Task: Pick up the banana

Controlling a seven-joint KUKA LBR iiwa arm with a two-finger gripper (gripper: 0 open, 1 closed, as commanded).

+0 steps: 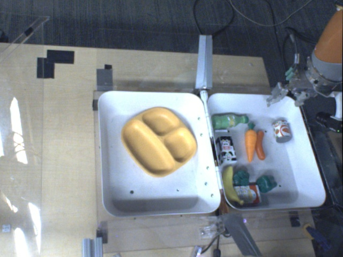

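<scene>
The banana (229,183) is yellow and lies curved along the left wall of the right bin (300,159), near its front corner. A red-labelled can (248,194) and a teal object (242,176) press against its right side. My gripper (285,91) hangs over the far right corner of the same bin, well away from the banana, with nothing seen in it. The grey arm with its orange band (331,42) comes in from the upper right.
The right bin also holds a green bottle (229,121), two carrots (254,144), a small carton (226,149), a small tin (281,130) and a second teal object (267,183). A yellow divided plate (159,140) sits in the left bin (112,186).
</scene>
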